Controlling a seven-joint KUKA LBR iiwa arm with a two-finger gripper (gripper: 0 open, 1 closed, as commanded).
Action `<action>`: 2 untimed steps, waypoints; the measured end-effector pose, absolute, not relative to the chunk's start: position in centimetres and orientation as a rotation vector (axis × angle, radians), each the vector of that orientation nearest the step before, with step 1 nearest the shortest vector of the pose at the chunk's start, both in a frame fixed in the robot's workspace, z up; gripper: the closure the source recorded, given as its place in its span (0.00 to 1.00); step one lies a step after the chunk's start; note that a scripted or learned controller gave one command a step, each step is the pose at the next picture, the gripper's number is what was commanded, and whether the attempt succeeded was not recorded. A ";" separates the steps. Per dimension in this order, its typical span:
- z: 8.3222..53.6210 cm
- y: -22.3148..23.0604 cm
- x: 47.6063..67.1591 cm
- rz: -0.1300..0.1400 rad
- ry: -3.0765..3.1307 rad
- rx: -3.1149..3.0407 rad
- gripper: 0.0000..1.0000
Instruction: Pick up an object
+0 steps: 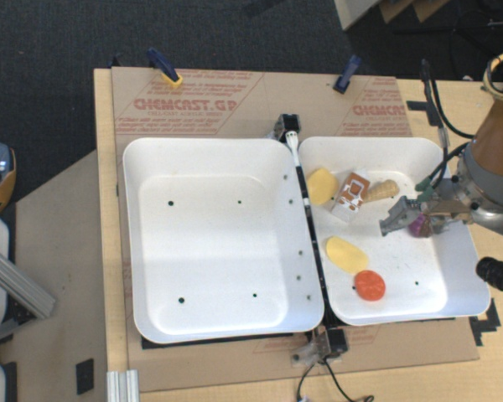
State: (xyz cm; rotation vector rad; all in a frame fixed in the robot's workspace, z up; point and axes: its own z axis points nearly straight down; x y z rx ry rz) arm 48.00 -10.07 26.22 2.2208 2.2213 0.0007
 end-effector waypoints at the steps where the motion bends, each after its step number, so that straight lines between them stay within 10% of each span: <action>1: 7.9 -10.5 53.3 0.001 2.221 2.222 0.00; 2: 8.5 -11.4 59.8 0.005 2.220 2.215 0.00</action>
